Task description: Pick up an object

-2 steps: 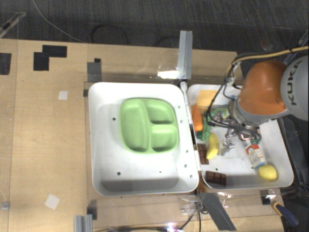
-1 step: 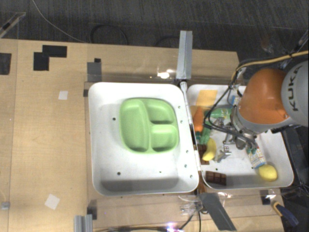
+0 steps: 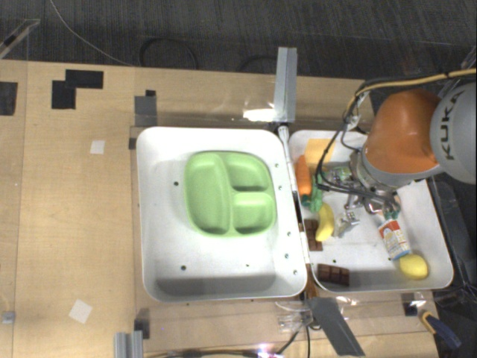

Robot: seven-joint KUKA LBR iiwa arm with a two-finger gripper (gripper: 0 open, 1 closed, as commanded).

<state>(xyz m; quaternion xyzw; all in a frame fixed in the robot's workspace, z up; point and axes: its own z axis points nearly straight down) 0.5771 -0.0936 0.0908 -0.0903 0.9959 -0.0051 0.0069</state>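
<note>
Our hand (image 3: 356,213) is down in the right bin (image 3: 436,222), middle right of frame, beside the banana (image 3: 325,223); can't tell its state. Stuff's crowded, so we could nudge the carrot (image 3: 302,176) instead of grabbing.

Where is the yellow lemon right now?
The lemon sits in the near right corner of the right bin, just below the small bottle with the red and white label.
</note>
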